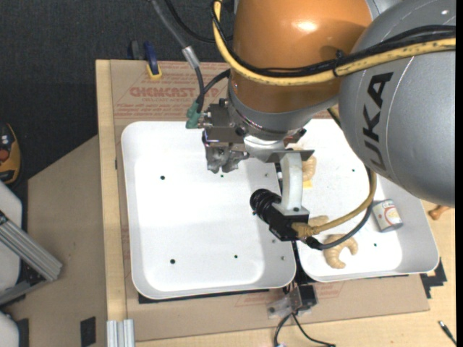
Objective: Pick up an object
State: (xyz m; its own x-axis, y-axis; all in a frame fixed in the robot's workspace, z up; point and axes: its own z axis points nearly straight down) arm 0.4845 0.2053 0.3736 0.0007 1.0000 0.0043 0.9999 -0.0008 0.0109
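My gripper (221, 162) hangs over the upper middle of the left bin (181, 230), below the arm's large orange band. Nothing shows beneath it but white bin floor. In the right bin (409, 255), a tan curved piece (340, 252) lies near the front edge. A small white block with an orange mark (387, 215) sits toward the right. Another tan piece (310, 169) peeks out from behind the arm's white bracket, with a yellow scrap beside it. The arm hides most of the right bin's back half.
A black cable fitting (273, 215) with a tan hose hangs from the arm over the ridge between the bins. The bins rest on a brown board (116, 121). A blue clamp (152, 60) holds the board's back edge.
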